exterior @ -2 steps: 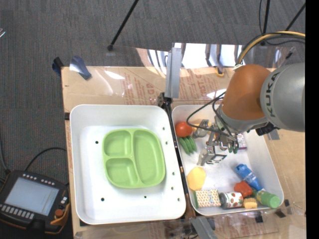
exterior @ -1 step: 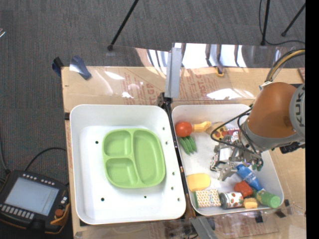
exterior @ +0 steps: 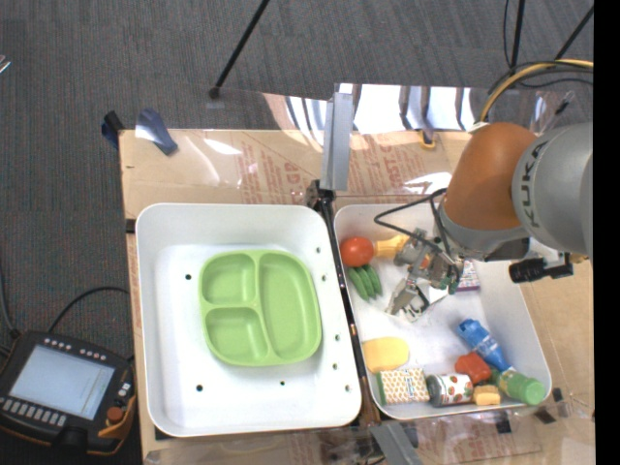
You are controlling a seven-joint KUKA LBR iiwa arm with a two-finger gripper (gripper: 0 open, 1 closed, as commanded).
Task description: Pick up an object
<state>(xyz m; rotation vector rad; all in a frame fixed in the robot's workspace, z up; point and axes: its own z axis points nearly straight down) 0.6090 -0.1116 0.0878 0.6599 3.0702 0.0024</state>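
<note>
My gripper [exterior: 410, 300] hangs over the middle of the right bin [exterior: 531, 329], its fingers pointing down and left. They stand open with only white bin floor showing between them. Just to its left lie a red tomato [exterior: 356, 251] and green bean pods [exterior: 365, 281]. A yellow piece [exterior: 391, 247] sits behind the gripper, partly hidden by the wrist. Nearer the front lie a yellow lemon-like object [exterior: 386, 353], a cracker box [exterior: 404, 386], a can [exterior: 449, 388], a red object [exterior: 473, 366], a blue bottle [exterior: 479, 337] and a green bottle [exterior: 524, 388].
The left bin [exterior: 165, 260] holds a green divided plate [exterior: 260, 307]. A small purple-and-white pack [exterior: 469, 277] lies under the arm's wrist. A metal post [exterior: 335, 148] rises behind the wall between the two bins. A teach pendant [exterior: 60, 387] sits at the lower left.
</note>
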